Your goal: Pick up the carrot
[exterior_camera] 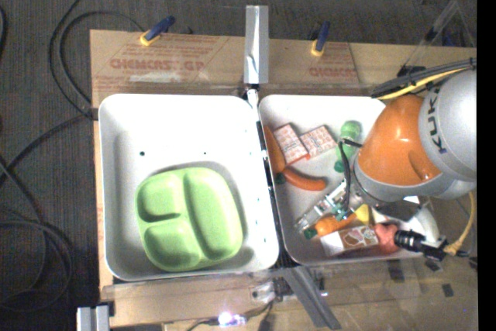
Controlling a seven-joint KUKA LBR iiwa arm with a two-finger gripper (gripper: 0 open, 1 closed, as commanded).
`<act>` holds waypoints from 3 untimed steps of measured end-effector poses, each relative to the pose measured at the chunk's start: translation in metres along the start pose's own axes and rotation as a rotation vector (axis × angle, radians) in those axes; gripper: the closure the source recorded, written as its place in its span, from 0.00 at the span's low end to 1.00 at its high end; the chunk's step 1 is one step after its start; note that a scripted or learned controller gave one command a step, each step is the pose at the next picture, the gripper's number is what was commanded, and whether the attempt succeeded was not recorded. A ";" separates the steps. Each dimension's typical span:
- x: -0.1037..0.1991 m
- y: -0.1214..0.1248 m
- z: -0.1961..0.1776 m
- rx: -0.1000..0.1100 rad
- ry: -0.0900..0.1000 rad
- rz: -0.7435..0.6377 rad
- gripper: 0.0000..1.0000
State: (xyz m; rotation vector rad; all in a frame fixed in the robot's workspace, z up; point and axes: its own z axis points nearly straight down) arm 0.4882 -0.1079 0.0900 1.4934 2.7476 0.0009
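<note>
I am watching my hand [335,201] hovering low in the right bin [310,248], just beside the carrot [304,180] lying near its left wall; whether it is spread or pressed together I cannot tell.

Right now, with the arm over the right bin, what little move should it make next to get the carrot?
Probably lower and close on the small orange carrot. The gripper sits just above it in the right white bin, amid a clutter of toys, and the carrot does not look held yet.
</note>
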 end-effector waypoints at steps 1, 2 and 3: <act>-0.003 -0.002 0.000 -0.001 0.001 -0.082 0.00; -0.005 0.000 -0.007 -0.003 0.002 -0.082 1.00; -0.004 0.000 -0.007 -0.002 0.002 -0.082 0.00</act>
